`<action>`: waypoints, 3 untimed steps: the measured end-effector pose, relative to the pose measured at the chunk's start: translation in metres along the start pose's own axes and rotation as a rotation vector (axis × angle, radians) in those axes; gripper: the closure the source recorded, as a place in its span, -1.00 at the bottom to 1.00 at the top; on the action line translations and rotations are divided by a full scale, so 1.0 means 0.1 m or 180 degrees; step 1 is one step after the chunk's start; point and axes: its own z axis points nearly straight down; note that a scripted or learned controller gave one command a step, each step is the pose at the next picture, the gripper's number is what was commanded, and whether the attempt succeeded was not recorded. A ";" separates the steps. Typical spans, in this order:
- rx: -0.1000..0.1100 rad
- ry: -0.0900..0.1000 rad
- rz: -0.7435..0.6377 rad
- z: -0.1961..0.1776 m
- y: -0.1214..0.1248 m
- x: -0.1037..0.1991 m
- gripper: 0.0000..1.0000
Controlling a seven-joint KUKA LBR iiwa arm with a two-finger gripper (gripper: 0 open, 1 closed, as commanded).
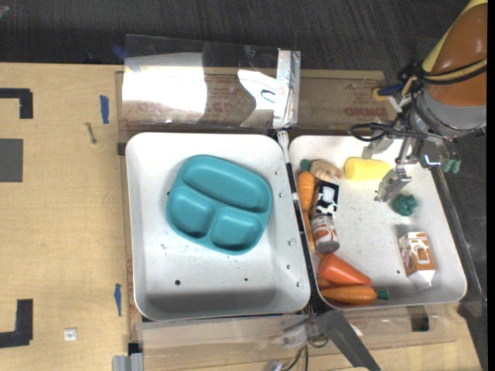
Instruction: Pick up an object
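While hanging over the right bin (456, 284) at its far right, gripper (393, 184) with fingers apart, clamped on nothing. Left bin (147, 284) bearing teal divided tray (219, 202). Along right bin's left wall, carrots (344, 278), small bottle (325, 219); yellow object (365, 168) just left of gripper, green piece (404, 204) just beside.

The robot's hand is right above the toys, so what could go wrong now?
1. The hand hangs between the yellow toy and the little green toy, so it might come down in the gap and grab nothing.
2. The green toy is small and could get knocked aside.
3. The carrots and bottle crowd the right bin's left wall, so they may be hard to grab.
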 end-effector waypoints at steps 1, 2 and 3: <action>0.0000 0.0007 0.0711 1.16 0.05 0.80 -1.00; 0.0023 0.0074 0.1431 1.24 0.21 -0.20 -1.00; 0.0009 -0.0020 0.0937 1.32 -0.46 0.31 -1.00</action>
